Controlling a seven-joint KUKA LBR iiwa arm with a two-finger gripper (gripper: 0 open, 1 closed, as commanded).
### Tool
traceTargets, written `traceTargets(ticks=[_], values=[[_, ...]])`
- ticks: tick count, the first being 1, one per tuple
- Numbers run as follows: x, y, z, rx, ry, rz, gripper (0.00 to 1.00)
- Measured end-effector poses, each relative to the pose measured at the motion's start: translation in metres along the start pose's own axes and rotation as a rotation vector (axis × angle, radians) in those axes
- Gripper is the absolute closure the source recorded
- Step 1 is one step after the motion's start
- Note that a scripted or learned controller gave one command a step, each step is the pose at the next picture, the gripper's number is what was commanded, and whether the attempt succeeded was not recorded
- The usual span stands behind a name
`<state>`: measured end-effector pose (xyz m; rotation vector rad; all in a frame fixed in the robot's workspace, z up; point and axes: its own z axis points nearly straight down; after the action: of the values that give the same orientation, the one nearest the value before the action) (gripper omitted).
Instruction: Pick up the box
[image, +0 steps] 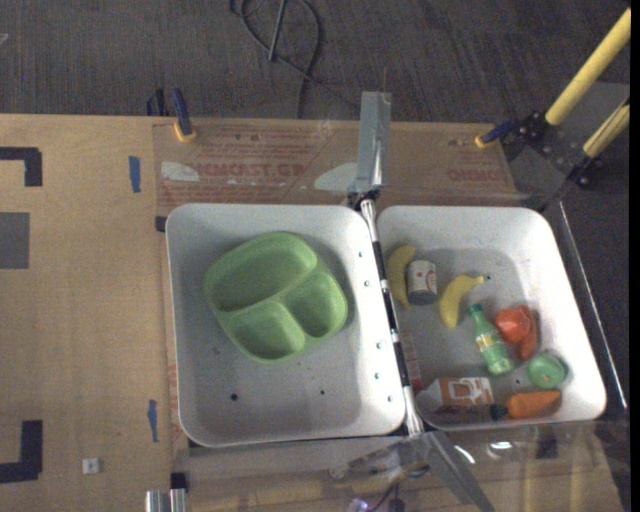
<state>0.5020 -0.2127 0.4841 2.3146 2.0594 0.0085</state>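
- Left bin (190, 330): a green divided plate (277, 295) is seen lying flat, centre-left of the frame.
- Right bin (540, 225): two bananas (400, 272) (458, 298), a small can (423, 281), a green bottle (489, 340), a red-orange item (518, 326), a green round item (547, 370) and a carrot-like piece (532, 404) are noted.
- The box (460, 392) is found lying flat at the lower left of the right bin, close to the front wall, with the carrot-like piece just beside its right end.
- The box is judged light, stiff-sided cardboard, somewhat crushable; a hold across its narrow sides is advised, the neighbouring wall leaving little room.
- Tool: the gripper's state cannot be told; nothing is recorded as held or touched, so the pick is judged not yet begun.
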Motion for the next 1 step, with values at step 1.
traceTargets(ticks=[1], values=[[-0.0004, 0.0016, -0.0111, -0.005, -0.004, -0.001, 1.0]])
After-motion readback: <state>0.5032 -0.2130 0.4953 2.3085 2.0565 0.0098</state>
